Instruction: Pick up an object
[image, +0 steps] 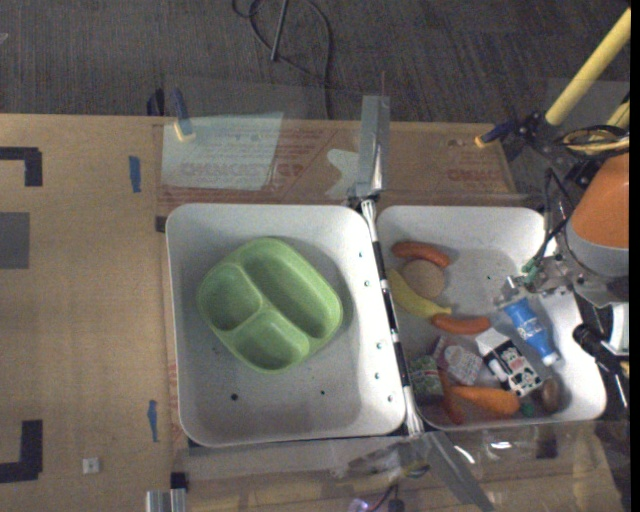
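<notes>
1. End effector (528, 283): at the right side of the right bin, below the orange wrist band; whether it is spread or closed cannot be told, and nothing is seen in its hold.
2. Blue bottle (527, 330): lies tilted just below the end effector, cap toward the near right. Judged the likeliest thing to pick: probably light, stiff plastic with a smooth, rounded wall that may slip, so a hold across the middle of its body seems best.
3. Black-and-white box (512, 365): touches the bottle on its near side; flat faces would give a firmer hold.
4. Orange carrot (485, 400): at the near edge of the bin, beside the box.
5. Yellow banana (412, 298) and two sausages (420, 251): toward the left of the right bin, well apart from the end effector.
6. Right bin (470, 218): shallow, white, crowded along its near side.
7. Left bin (200, 400): holds a green divided plate (268, 316).
8. Bench (80, 300): brown, carries both bins.
</notes>
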